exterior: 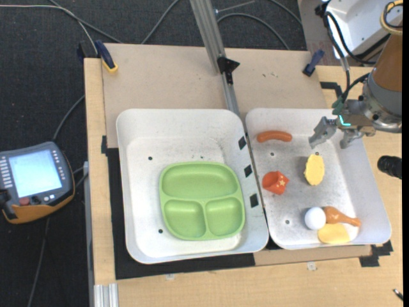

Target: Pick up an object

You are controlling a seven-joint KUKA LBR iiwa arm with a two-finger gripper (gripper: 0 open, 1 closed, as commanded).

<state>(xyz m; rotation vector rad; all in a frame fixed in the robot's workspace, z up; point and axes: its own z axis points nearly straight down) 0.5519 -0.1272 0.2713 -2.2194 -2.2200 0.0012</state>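
The right bin holds an orange sausage, a red pepper-like piece, a yellow oblong piece, a white ball, an orange drumstick and a yellow piece. My gripper hangs over the bin's upper right part, just above and to the right of the yellow oblong piece. Its two grey fingers are spread apart and nothing sits between them.
The left bin holds a green three-compartment plate. A metal pole slants across the bench behind the bins. Blue clamps sit at the board's back corners. A teach pendant lies off the bench at left.
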